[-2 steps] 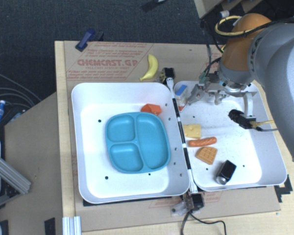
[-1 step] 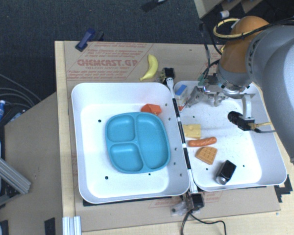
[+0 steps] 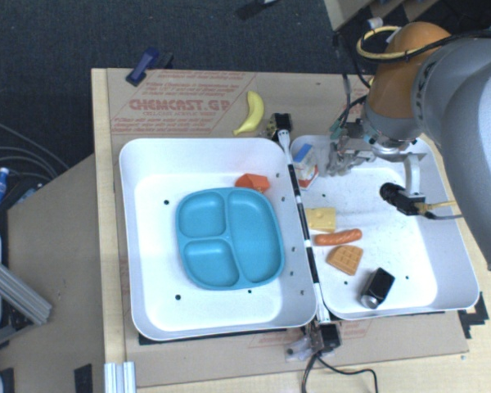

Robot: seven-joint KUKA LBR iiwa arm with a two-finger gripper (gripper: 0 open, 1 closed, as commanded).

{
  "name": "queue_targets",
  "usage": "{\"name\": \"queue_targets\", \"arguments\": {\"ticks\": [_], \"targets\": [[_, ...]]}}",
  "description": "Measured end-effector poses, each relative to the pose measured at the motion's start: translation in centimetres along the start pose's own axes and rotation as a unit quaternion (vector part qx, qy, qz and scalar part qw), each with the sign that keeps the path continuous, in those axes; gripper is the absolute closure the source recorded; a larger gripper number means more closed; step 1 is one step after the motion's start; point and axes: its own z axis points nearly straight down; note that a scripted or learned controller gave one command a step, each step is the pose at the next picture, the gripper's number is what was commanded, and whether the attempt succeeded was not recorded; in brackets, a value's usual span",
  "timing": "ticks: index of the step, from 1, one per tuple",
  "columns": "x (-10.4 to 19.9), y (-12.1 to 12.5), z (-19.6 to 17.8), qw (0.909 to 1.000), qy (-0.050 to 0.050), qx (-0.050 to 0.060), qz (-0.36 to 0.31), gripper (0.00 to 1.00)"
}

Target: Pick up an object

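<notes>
Objects for picking are lying in the right-hand shallow white bin [image 3: 442, 293]: a pale yellow cheese-like square [image 3: 321, 219], an orange-red toy sausage [image 3: 336, 237], a tan waffled cracker [image 3: 344, 259] and a small black block [image 3: 378, 287]. We are seeing the two-finger gripper [image 3: 337, 159] hanging low over that bin's far left corner, just beside a small blue-and-white piece [image 3: 302, 151] at the divider. Nothing is showing between its fingers, and we cannot tell whether they are parted or closed. So we are judging the pick as not yet made; the grasp and lift are left. Around it, the left white bin [image 3: 139, 244] is holding a blue four-compartment plastic tray [image 3: 229, 237] and an orange wedge [image 3: 253, 182]. A yellow toy banana [image 3: 250, 114] is lying outside on the bench. The bin wall and divider are crowding that corner.
</notes>
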Motion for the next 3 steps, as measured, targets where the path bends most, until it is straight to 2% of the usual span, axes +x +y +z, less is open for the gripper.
{"name": "queue_targets", "arguments": {"ticks": [1,2,3], "targets": [[-0.18,-0.05,0.01,1.0000,-0.002,0.001,0.000,0.00],[-0.34,-0.12,0.91,1.0000,-0.003,0.002,0.000,0.00],[-0.04,0.01,-0.06,1.0000,-0.001,0.000,0.000,1.00]]}}
